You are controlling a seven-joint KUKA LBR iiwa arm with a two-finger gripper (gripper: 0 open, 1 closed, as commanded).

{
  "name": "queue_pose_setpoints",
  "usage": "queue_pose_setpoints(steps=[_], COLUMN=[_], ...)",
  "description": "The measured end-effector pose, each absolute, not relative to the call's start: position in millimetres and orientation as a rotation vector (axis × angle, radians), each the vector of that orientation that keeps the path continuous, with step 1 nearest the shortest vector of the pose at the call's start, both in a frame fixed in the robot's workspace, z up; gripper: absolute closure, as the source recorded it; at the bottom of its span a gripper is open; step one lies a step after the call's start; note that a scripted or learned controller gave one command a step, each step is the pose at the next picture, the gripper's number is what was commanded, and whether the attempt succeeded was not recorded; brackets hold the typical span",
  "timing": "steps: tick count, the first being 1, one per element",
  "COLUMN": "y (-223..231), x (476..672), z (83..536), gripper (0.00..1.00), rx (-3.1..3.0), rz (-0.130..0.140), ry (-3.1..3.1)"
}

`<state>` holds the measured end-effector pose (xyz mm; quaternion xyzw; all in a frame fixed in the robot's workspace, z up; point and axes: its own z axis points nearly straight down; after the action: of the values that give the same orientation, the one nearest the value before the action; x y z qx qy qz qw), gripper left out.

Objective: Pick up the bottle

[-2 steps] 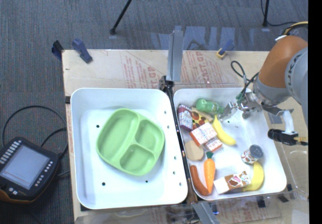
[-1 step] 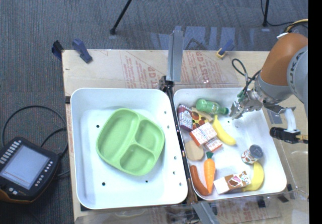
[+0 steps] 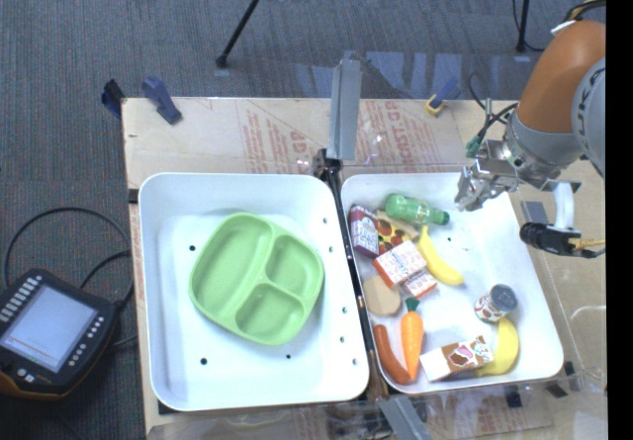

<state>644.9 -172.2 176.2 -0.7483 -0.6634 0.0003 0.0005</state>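
A green bottle [image 3: 414,210] lies on its side near the back of the right bin [image 3: 529,275], cap pointing right. My gripper [image 3: 475,191] hangs over the back of that bin, just right of the bottle's cap and apart from it. Nothing shows between its fingers.
The right bin also holds two bananas [image 3: 438,260], a carrot [image 3: 411,331], a small can [image 3: 495,304], several small boxes [image 3: 400,262] and a sausage [image 3: 389,354]. A green divided plate [image 3: 257,277] lies in the left bin [image 3: 158,230]. A pendant [image 3: 47,329] sits at far left.
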Motion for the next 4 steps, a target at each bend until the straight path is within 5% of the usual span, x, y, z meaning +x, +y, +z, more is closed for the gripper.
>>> queue_pose_setpoints(steps=[1,2,3,4], y=[-139.7,-58.7,-103.7,-101.8], x=[644.4,644.3,640.2,630.1], z=[226.6,260.0,305.6,315.3], gripper=[1.00,1.00,1.00,1.00], rx=[-2.667,-2.766,-2.888,-2.845], rz=[0.004,0.004,0.004,0.007], ry=[-1.657,-1.485,-1.233,-1.326])
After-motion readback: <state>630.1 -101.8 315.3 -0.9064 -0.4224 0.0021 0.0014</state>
